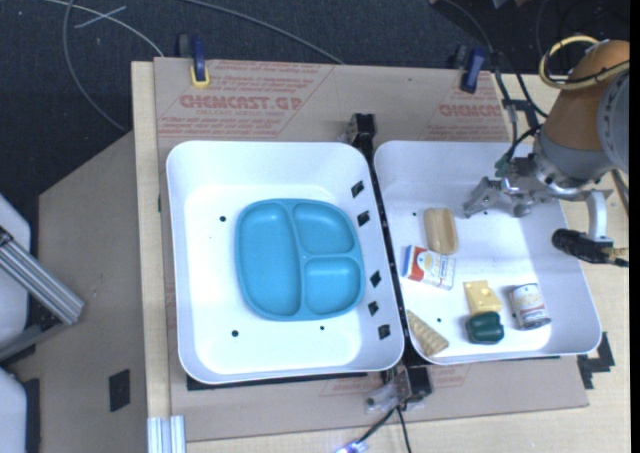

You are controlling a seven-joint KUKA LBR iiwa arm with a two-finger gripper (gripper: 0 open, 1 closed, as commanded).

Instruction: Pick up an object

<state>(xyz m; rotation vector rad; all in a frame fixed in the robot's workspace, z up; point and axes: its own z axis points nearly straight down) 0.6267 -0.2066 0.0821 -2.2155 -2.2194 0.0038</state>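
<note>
My gripper (497, 199) hangs over the back of the right bin (570, 341), open with nothing between its fingers. Several small objects lie in that bin, nearer the front than the gripper. A tan bread roll (440, 230) is closest, just left of and below the gripper. In front of it lies a white packet with red and blue print (428, 267). Further forward are a yellow block (481, 295), a dark green piece (485, 329), a small tin can (527, 306) and a tan wedge (427, 335) by the front-left wall.
The left bin (200, 341) holds a blue divided plate (299, 258). A black divider with clips (372, 231) separates the bins. The arm (585, 111) comes in from the right above the right bin's back corner, with a black cable (590, 244) below it.
</note>
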